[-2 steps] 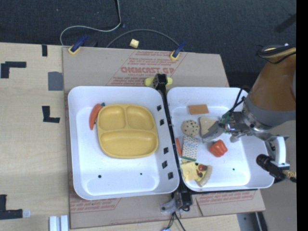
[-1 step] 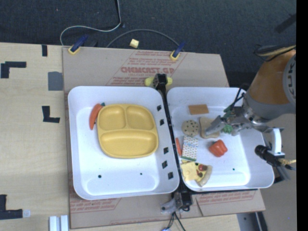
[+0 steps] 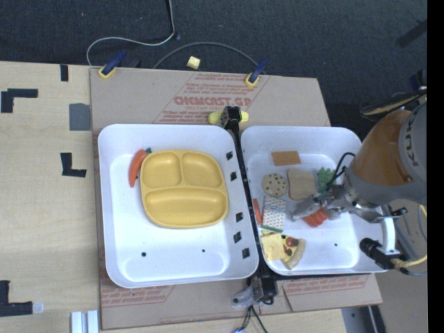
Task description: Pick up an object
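Observation:
My gripper (image 3: 304, 208) reaches in from the right and hangs low over the middle of the right bin (image 3: 347, 141). A small red toy piece (image 3: 316, 219) lies just under and in front of it, partly covered. A tan bread slice (image 3: 302, 182) sits just behind the gripper tip and a green toy vegetable (image 3: 325, 178) is beside it. Farther left are a speckled cookie (image 3: 275, 183) and a grey checkered piece (image 3: 273, 217). A brown cracker (image 3: 286, 158) lies at the back. A pizza slice (image 3: 287, 250) rests near the front wall.
The left bin (image 3: 118, 255) holds a yellow divided plate (image 3: 184, 188) with an orange carrot toy (image 3: 137, 166) at its left. A thin orange stick (image 3: 257, 210) lies by the divider between the bins. The arm's orange band (image 3: 385, 155) overhangs the right bin's right side.

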Controlling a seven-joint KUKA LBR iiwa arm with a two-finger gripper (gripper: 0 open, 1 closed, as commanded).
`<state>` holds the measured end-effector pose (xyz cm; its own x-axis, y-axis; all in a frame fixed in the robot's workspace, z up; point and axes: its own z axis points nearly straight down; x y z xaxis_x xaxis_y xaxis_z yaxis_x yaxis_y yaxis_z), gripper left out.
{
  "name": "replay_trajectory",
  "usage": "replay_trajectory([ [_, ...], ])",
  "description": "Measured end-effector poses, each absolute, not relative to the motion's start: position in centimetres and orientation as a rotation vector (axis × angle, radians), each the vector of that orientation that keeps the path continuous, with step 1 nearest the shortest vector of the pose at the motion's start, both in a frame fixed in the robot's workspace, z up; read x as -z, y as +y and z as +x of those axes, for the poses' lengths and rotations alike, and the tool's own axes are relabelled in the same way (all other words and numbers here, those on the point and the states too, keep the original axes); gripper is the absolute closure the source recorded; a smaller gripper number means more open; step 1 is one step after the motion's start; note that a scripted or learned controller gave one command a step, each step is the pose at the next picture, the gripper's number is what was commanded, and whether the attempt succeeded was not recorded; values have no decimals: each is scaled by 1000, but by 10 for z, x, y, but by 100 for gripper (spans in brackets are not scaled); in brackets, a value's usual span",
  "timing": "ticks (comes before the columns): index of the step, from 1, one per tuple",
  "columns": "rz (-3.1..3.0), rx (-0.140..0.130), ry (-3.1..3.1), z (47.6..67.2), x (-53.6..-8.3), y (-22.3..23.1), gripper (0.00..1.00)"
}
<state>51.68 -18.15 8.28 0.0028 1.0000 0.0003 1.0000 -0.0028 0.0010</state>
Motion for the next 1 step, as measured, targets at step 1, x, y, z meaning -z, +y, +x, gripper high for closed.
replay_trajectory([
  [1, 2214, -7, 2216, 520, -98, -181, 100],
])
